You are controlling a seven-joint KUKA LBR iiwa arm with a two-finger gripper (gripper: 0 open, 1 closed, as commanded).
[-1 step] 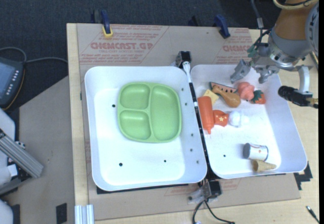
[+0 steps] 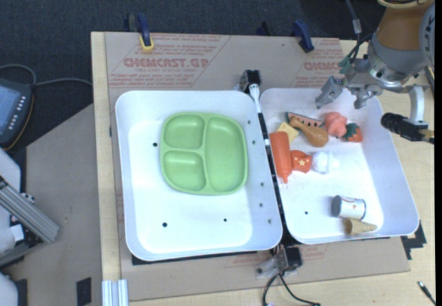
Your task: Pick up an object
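Observation:
My gripper (image 2: pixel 345 96) hangs open over the far edge of the right bin (image 2: pixel 397 180), with nothing between its fingers (image 2: pixel 327 94). Just below it lie a pink-orange toy (image 2: pixel 335 123), a small red and green piece (image 2: pixel 353 134), a brown drumstick (image 2: pixel 314 135) and a watermelon slice (image 2: pixel 302 120). Further toward the bin's left side are an orange carrot-like piece (image 2: pixel 280 151), a red piece with a star (image 2: pixel 300 161) and a white ball (image 2: pixel 322 163). A grey and white cup (image 2: pixel 349 206) lies on its side near the front, beside a tan wedge (image 2: pixel 361 226).
The left bin (image 2: pixel 138 222) holds a green divided plate (image 2: pixel 204 153). A black ridge (image 2: pixel 266 153) separates the two bins. The arm's orange band (image 2: pixel 407 28) rises at the top right. Clamps (image 2: pixel 146 40) hold the cardboard at the back.

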